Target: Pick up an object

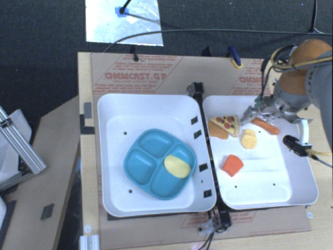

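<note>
Camera view, hand (248, 114) beside pizza slice (226, 122) (right bin (270, 194))

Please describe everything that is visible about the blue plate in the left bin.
The blue plate is a rounded square of glossy, plastic-looking material, divided by raised ridges into four compartments. It lies flat, turned cornerwise, near the middle of the left bin. A yellow oval piece rests in its right-hand compartment. Nothing else touches it.

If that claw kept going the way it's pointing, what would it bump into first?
Probably the pizza slice: the gripper points leftward and down toward it. Depth is unclear from above, so it might touch the right bin floor first.
</note>
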Robot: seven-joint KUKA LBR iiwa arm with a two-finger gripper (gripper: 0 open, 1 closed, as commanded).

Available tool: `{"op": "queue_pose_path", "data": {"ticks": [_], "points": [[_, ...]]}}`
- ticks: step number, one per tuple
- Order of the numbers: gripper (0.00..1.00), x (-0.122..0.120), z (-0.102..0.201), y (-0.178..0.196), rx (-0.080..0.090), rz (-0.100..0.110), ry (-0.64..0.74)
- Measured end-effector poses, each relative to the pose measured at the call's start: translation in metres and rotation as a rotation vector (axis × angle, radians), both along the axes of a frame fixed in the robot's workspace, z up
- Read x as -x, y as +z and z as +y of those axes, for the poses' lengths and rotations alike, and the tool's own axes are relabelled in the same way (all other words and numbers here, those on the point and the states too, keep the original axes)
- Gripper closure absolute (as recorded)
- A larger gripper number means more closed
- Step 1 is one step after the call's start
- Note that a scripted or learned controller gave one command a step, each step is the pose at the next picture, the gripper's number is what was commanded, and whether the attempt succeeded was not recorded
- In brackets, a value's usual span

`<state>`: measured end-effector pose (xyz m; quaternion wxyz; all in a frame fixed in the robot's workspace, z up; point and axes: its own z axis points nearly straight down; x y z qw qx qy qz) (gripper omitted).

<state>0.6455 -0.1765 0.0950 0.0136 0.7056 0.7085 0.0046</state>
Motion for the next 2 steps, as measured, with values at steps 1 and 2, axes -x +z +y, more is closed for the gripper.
{"op": "queue_pose_path", "data": {"ticks": [1,2], "points": [[1.00,-0.001,0.000,0.013,0.000,-0.004,0.001],[1.00,-0.007,-0.004,0.058,-0.011,0.020,0.000]]}}
